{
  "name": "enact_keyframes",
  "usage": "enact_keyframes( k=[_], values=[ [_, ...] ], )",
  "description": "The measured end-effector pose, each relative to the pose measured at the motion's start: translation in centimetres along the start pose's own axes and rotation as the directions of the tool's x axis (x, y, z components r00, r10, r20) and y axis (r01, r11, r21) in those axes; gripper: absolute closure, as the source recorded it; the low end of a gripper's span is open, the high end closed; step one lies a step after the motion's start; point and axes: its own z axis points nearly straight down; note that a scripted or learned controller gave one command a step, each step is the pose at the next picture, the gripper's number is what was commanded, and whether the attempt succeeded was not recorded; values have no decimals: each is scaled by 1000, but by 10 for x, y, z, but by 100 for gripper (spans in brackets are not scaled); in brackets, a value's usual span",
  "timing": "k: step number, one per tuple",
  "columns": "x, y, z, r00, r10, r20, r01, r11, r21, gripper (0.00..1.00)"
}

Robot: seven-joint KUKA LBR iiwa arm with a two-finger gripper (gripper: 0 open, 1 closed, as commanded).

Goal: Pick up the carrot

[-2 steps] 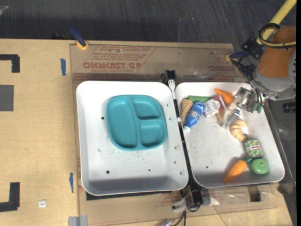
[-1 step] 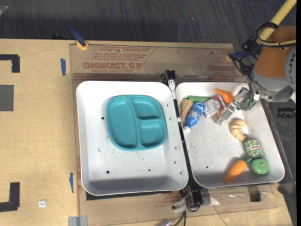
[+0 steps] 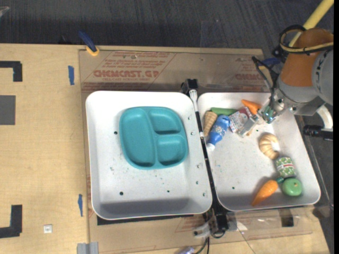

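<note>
The carrot is orange with a short green top. It lies in the right bin near the front right corner, touching a green ball-like fruit. My gripper hangs over the back right part of that bin, well behind the carrot. It sits next to a small orange piece and a silvery packet. The grey arm with its orange band comes in from the upper right.
The right bin also holds a cone, a blue bottle, a green piece, a pale bread roll and a green-and-red can. A teal divided plate lies in the left bin.
</note>
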Motion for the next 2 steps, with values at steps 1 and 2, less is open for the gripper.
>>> enact_keyframes(
  k=[1,2],
  values=[
    [-18,5,-1,922,385,-29,-386,923,-16,0],
    [-19,1,-8,922,386,-21,-387,922,-8,100]
  ],
)
